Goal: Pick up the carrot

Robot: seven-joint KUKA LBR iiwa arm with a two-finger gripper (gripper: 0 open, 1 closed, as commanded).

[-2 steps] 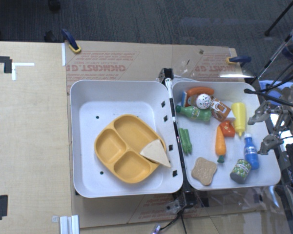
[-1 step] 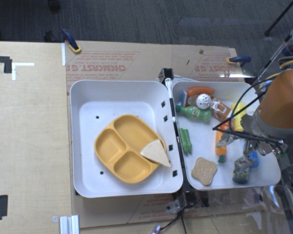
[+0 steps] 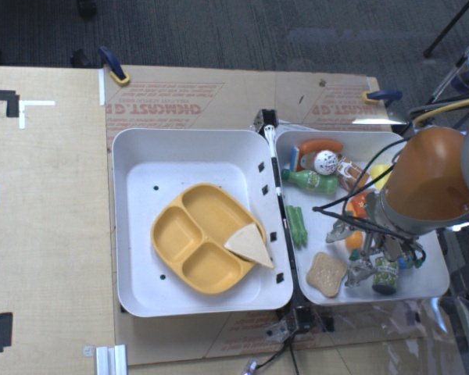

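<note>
In the right bin (image 3: 434, 291), an orange piece that looks like the carrot (image 3: 359, 206) pokes out from under the arm's wrist, and most of it is hidden. A smaller orange bit (image 3: 353, 241) lies just below it. My gripper (image 3: 369, 261) hangs low over the bin's lower middle, just below these orange pieces and between a bread slice (image 3: 326, 274) and a dark green item (image 3: 386, 278). The arm's orange band (image 3: 428, 174) covers the bin's right part.
The right bin also holds a red-orange sausage-like item (image 3: 320, 144), a white ball (image 3: 325, 162), a green bottle (image 3: 309, 181), a green pod (image 3: 297, 225) and a yellow item (image 3: 380, 170). The left bin (image 3: 133, 209) holds a yellow divided plate (image 3: 189, 233) with a pale wedge (image 3: 250, 245).
</note>
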